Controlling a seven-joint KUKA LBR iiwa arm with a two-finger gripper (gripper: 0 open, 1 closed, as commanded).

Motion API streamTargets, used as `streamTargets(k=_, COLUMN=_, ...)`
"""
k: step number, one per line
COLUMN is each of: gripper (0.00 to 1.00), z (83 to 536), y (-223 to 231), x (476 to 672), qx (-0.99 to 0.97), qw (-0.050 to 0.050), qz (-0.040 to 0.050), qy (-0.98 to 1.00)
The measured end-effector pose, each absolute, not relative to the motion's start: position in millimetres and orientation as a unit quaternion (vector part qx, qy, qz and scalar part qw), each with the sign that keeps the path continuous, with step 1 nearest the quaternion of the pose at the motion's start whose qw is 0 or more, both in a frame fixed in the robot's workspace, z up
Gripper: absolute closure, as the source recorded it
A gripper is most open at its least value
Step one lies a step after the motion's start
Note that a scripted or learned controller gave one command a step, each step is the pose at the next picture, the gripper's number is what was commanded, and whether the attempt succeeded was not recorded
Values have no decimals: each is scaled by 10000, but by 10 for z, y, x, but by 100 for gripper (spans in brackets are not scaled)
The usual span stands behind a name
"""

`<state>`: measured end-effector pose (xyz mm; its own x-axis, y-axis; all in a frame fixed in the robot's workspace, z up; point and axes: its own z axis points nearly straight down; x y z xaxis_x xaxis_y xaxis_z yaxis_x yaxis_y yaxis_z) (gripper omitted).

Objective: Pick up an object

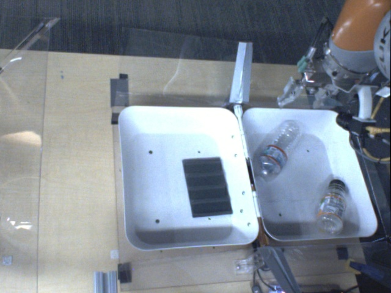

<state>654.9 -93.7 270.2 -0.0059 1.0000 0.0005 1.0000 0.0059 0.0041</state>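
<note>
Seen from the fixed overhead camera, a pale wooden surface (67, 182) carries two shallow white bins side by side. The left bin (137, 163) holds a single dark rectangular pad (208, 187) with ridged bands across it, lying flat near the middle of the bin floor and tilted slightly from the bin's edges. The right bin (360, 194) holds two clear plastic bottles, both lying on their sides and well apart from each other. The larger bottle (278, 149) lies at a slant in the upper left part of that bin, close to the wall shared with the left bin. The smaller bottle (333, 205) lies in the lower right part, near the bin's right wall. The robot arm (366, 23), grey with an orange band, enters at the upper right corner. Its end effector (299, 90) hangs above the far rim of the right bin, near that bin's upper edge and apart from both bottles. Nothing is visible between its fingers, and whether they are spread or closed cannot be told from this angle. Dark cables (372, 142) trail down beside the right bin's right edge. A clear sheet (24, 133) covers the left part of the surface, catching pale reflections.
</note>
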Motion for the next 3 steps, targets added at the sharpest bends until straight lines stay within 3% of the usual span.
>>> streamTargets(k=1, gripper=0, z=1765, y=-816, x=6064, qx=6403, qw=12, qz=14, qy=7681)
streamTargets(k=2, gripper=0, z=1211, y=-930, x=5985, qx=6080, qw=178, qz=80, qy=7937)
streamTargets(k=3, gripper=0, z=1090, y=-973, x=6163, qx=6502, qw=129, qz=43, qy=7597)
